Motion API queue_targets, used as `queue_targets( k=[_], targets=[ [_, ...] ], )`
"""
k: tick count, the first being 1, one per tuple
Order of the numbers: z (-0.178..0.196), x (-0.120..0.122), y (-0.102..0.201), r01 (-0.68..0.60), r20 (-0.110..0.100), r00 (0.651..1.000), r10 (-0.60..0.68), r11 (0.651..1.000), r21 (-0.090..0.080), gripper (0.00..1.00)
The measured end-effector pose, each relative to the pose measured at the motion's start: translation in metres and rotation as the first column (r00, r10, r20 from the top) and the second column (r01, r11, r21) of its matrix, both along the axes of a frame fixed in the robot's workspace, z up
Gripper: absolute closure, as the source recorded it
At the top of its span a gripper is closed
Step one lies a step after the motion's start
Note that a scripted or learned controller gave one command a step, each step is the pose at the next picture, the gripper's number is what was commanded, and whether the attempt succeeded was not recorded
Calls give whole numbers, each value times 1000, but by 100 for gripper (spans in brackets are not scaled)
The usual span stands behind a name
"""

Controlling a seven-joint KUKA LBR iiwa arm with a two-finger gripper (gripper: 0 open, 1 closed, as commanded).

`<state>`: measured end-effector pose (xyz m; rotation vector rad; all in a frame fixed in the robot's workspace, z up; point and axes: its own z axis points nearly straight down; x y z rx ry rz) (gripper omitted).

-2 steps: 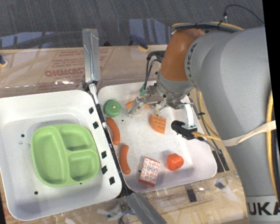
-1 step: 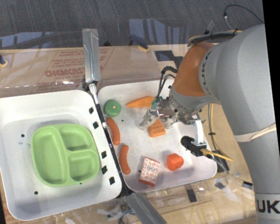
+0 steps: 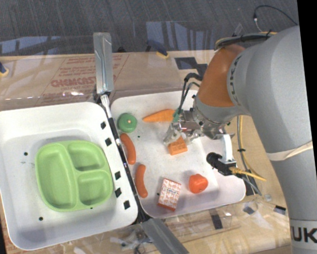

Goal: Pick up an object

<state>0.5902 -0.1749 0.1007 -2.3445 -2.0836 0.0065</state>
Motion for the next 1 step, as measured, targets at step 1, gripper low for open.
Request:
queue_targets(
  k=[1],
  targets=[
    [127,21,102,-132,12,991,132,991,0,100]
  ],
)
